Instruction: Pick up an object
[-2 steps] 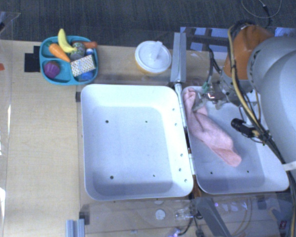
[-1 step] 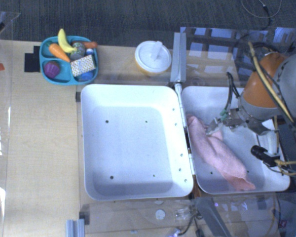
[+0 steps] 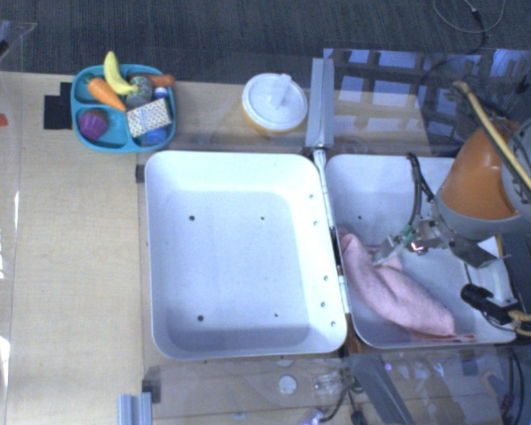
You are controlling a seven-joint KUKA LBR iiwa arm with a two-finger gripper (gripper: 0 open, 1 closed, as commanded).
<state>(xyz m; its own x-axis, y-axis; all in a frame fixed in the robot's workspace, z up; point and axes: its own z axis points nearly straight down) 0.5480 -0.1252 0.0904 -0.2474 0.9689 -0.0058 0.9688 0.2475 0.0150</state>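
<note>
- Arm [image 3: 482, 180] enters from the right, orange band above the wrist, positioned over the right bin [image 3: 380, 180].
- Gripper [image 3: 405, 242] low inside the right bin, just above the upper end of a pink cloth [image 3: 394, 290]; cannot tell whether it is open, closed, or gripping anything.
- Pink cloth lies crumpled along the right bin's floor, running from near the divider between the bins toward the bin's near right corner.
- Left bin [image 3: 239, 255]: white floor with a few small dark dots.
- Bench [image 3: 62, 264], far left: blue divided tray [image 3: 80, 106] holding toy food, including a banana [image 3: 115, 75] and a carrot [image 3: 104, 93].
- White lidded container [image 3: 274, 102] stands on the bench behind the left bin.
</note>
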